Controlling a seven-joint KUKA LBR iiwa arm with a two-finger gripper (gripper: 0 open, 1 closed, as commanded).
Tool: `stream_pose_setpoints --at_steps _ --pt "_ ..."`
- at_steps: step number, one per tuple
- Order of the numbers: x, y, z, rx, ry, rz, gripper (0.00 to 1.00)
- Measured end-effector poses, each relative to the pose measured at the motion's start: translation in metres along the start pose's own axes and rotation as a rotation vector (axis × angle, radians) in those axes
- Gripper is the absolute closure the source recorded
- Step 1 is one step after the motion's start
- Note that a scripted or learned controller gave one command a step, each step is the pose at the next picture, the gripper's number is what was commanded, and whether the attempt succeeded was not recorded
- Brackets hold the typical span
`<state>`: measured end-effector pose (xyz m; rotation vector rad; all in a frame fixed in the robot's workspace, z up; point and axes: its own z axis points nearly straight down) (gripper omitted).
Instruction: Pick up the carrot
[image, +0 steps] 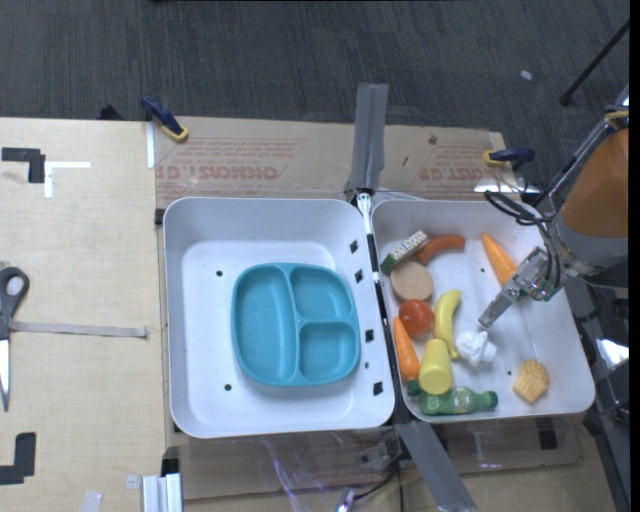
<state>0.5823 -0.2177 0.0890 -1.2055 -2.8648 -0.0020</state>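
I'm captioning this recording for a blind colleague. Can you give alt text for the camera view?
The robot's hand hangs over the right bin, just below an orange carrot lying near the bin's top. Toy foods crowd that bin's left side: banana, tomato, sausage. The left bin holds a blue divided plate.

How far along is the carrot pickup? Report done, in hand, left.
Done: nothing yet; the carrot lies on the floor of the right bin. In hand: the gripper hangs low over that bin, close beside the carrot, carrying nothing that I can see. Left: gripping the carrot and lifting it clear.
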Motion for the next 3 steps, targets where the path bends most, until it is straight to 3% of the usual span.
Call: stream_pose_setpoints --at_steps 1,2,3 --pt "-0.005 0.003 -0.012 -0.008 -0.026 -0.003 1.00" --pt "0.068 0.010 -0.066 -0.015 -0.032 0.204 1.00" --pt "0.093 0.055 -0.126 -0.017 -0.033 0.263 1.00"
